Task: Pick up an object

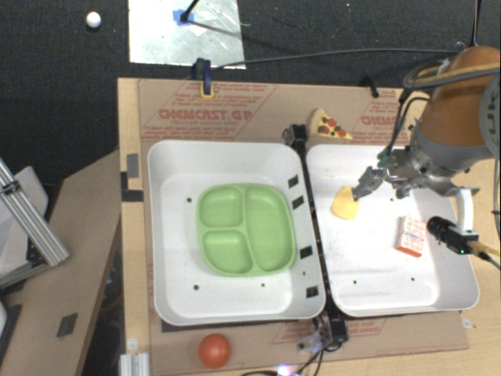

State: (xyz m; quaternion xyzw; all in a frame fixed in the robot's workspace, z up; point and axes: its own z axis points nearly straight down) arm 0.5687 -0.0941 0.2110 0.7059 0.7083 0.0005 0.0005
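A yellow rounded object lies in the right bin, near its back left. A small orange and white box lies further right in the same bin. My gripper hangs over the bin's back half and looks open, with nothing between its fingers. Its left finger reaches down beside the yellow object's upper right edge. The box sits apart from the gripper, toward the front right.
The left bin holds a green divided plate. A toy pizza slice lies on the board behind the bins. A red ball sits in front of the left bin. A black ridge separates the bins.
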